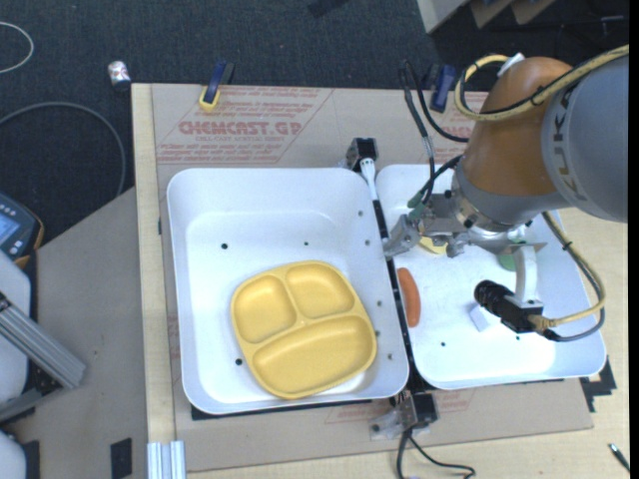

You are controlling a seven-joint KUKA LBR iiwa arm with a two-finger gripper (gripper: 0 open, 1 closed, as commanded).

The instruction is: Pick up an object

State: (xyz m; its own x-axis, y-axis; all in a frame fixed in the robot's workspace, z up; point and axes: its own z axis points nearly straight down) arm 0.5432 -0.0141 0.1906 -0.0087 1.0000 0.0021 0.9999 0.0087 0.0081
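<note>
A: What's biggest here?

B: Two white bins: the left bin [190, 208] holds one yellow divided tray [303, 328], the right bin [449, 352] one orange carrot-like piece [409, 296].

A: And the gripper [431, 230]?

B: It hangs over the right bin's upper left. The orange piece lies just below it, toward the near edge, long axis running away from the camera. Its opening I cannot tell.

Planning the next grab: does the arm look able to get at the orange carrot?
Probably yes. The carrot lies uncovered in the right bin, just below the gripper, with nothing between them.
</note>
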